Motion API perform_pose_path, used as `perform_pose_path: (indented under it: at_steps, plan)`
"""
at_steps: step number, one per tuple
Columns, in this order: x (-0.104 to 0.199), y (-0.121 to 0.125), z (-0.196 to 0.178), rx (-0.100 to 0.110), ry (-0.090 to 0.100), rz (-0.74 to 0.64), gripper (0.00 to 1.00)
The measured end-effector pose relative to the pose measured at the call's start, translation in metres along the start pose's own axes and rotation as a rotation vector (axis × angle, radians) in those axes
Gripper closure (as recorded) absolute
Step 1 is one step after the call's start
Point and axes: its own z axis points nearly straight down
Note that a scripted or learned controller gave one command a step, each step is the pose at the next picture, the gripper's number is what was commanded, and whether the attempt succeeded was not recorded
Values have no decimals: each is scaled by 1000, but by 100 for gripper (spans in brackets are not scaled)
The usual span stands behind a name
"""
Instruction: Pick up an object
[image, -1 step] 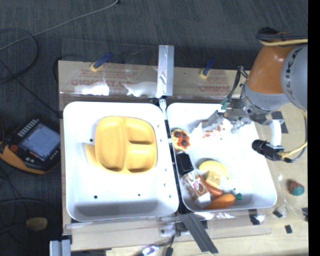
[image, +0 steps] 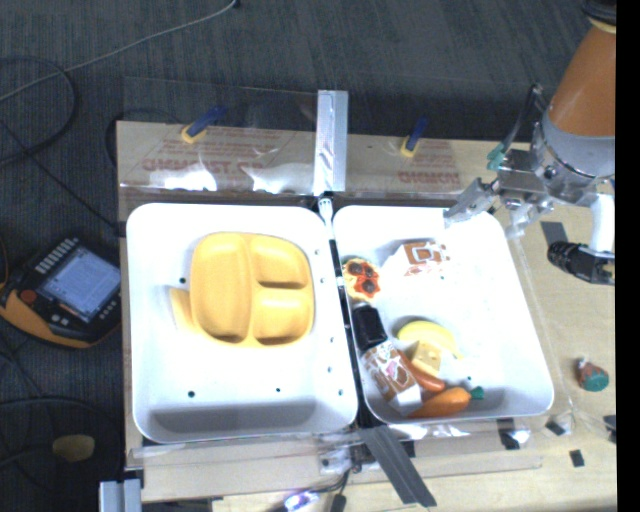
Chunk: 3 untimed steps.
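Note:
The right bin (image: 500, 330) holds several small things. A white packet with orange print (image: 424, 255) lies near its far side, and a round orange and black piece (image: 360, 276) is at its left wall. A black block (image: 368, 325), a yellow banana-like piece (image: 428, 337), a brown and white carton (image: 392, 376) and an orange carrot (image: 440, 402) crowd the near end. My gripper (image: 492, 212) hangs over the bin's far right corner, above and to the right of the white packet. It is open with nothing between its fingers.
A yellow divided tray (image: 250, 288) fills the middle of the left bin (image: 160, 400). A metal divider (image: 332, 140) stands behind the seam between the bins. A small teal and brown object (image: 592, 377) lies on the bench at right, and a control pendant (image: 70, 290) lies left of the bench.

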Motion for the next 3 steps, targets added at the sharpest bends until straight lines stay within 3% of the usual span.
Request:
perform_pose_path:
  at_steps: [1, 2, 3]
  plan:
    - [8, 37, 171, 3, 1, -55, 0]
    - [-27, 56, 215, 5, 11, -180, 0]
    - [-34, 76, 215, 47, 13, -356, 0]
